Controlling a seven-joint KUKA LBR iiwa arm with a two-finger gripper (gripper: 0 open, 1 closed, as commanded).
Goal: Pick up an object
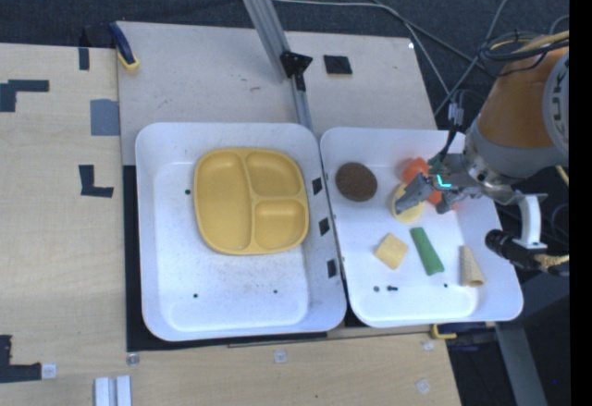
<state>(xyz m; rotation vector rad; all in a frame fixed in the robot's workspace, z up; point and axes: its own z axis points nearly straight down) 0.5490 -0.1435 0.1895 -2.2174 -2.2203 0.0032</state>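
My gripper (428, 192) hangs low over the upper middle of the right bin (499, 302), on the grey arm with its orange band coming in from the right. Its tip is right against a pale yellow piece (406, 202) and an orange piece (413, 169). Whether either one is held I cannot tell. A brown round cookie (355, 181) lies to the left of the gripper. Below it lie a yellow chunk (391, 252) and a green stick (426, 250). A tan cone (472, 266) rests near the bin's right side.
The left bin (157, 238) holds a yellow divided plate (252, 201). A metal pole (264, 6) slants down to the gap between the bins. Cables run across the dark floor at the top right.
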